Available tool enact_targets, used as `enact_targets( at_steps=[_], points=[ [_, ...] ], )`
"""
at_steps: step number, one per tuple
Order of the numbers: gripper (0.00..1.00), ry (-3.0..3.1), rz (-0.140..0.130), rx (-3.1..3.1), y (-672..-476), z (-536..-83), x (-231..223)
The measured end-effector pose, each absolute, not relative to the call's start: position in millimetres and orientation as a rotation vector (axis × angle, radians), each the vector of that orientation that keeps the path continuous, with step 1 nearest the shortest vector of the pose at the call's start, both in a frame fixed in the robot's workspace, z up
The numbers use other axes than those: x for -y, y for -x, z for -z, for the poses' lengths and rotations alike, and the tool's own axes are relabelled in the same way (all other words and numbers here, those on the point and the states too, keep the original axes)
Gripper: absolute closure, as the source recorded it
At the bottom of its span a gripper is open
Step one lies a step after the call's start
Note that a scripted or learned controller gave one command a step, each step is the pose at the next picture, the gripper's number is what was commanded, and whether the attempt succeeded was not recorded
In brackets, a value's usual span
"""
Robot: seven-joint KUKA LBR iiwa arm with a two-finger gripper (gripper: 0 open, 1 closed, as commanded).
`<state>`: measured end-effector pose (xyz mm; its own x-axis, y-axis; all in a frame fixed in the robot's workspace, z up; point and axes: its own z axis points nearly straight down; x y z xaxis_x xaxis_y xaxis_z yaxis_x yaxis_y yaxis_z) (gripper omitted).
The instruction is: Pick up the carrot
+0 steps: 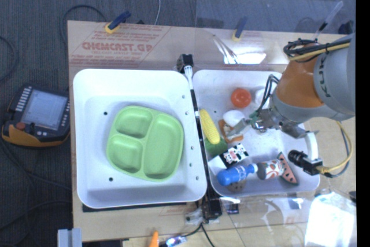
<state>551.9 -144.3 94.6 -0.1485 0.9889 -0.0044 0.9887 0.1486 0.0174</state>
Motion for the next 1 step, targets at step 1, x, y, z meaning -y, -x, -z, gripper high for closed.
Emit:
enact_targets(
  at_steps=[1],
  points=[
    [1.0,-2.037,-0.024,-2.37,-554.8,-107.2,142.4]
  ],
)
